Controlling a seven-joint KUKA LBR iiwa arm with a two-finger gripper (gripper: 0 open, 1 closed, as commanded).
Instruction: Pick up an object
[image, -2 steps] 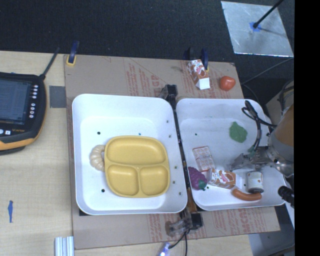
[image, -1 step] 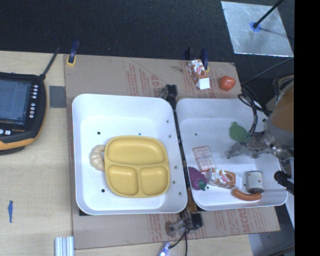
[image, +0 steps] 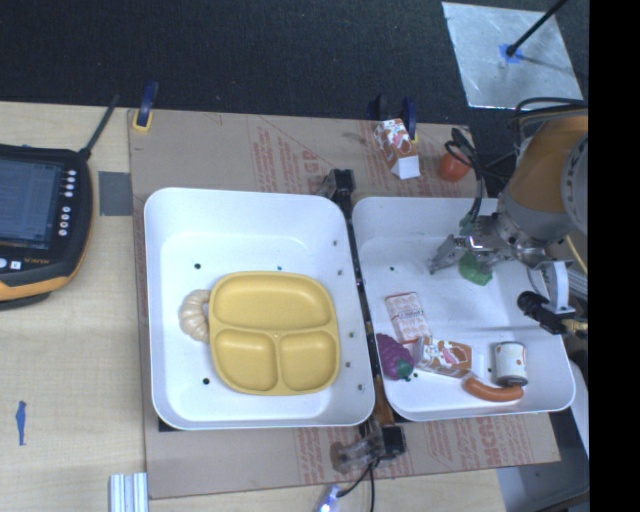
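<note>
Reaching into the right bin (image: 400, 400) from the right, claw (image: 462, 250) spread and hovering beside a green object (image: 476, 268) at the far side, probably lining up for gripping; nothing pinched yet.

Two white bins (image: 160, 300) side by side; one yellow tray (image: 272, 330) (three compartments); one sausage (image: 492, 391); one can (image: 509, 362).

Green object (image: 476, 268), small and partly hidden, lying in the right bin's (image: 400, 230) upper part, at the gripper (image: 462, 252).
</note>
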